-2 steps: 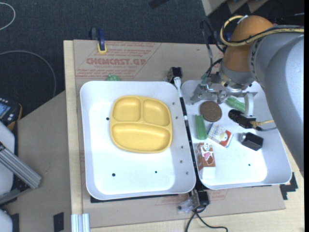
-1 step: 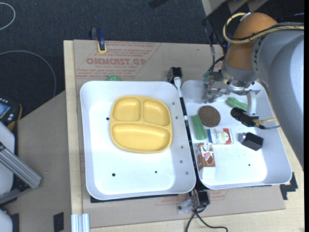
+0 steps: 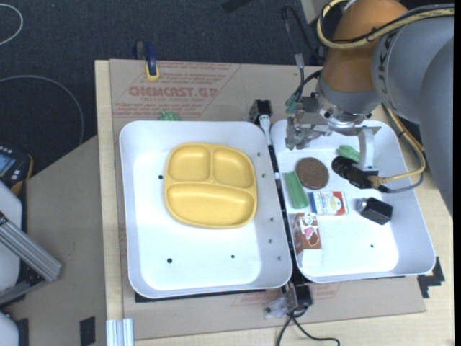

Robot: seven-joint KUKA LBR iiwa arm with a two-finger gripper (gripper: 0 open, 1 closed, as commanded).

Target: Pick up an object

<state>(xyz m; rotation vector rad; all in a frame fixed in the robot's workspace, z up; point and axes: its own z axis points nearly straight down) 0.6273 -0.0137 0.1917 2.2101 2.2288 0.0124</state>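
My claw (image 3: 294, 137) hangs up top; the brown cookie (image 3: 312, 172) sits just below-right. Claw's grip: I can't tell.

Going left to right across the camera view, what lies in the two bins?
Yellow divided plate → green packet → brown round disc → black block. The other small packets overlap in the order, so I leave them out.
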